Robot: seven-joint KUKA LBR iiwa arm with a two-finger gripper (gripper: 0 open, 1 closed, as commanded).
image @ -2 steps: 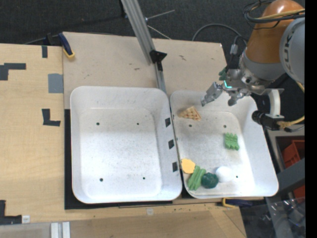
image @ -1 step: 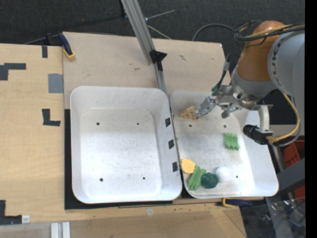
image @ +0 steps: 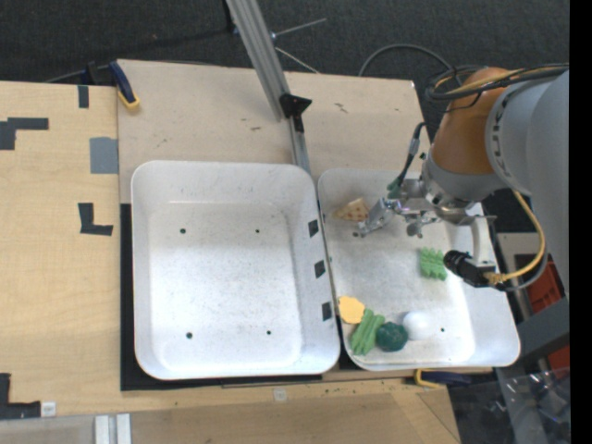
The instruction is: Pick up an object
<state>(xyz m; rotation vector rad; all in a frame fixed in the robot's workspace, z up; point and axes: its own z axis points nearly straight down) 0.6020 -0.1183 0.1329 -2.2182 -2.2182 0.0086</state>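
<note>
My gripper (image: pixel 375 220) hangs over the upper part of the right bin (image: pixel 481 340), reaching in from the right. Just to its left lies a tan, crumpled object (image: pixel 351 211), close beside the fingertips and not visibly between them. A green ridged piece (image: pixel 431 264) lies lower right of the gripper. Along the bin's front edge sit a yellow piece (image: pixel 350 309), a green stalk-like object (image: pixel 367 331), a dark green ball (image: pixel 391 337) and a white ball (image: pixel 417 323).
The left bin (image: pixel 222 266) sits beside the right one, with black clips on the shared rims. A metal pole (image: pixel 264 49) slants down to the bins' upper junction. Cables loop behind the grey and orange arm (image: pixel 481 146).
</note>
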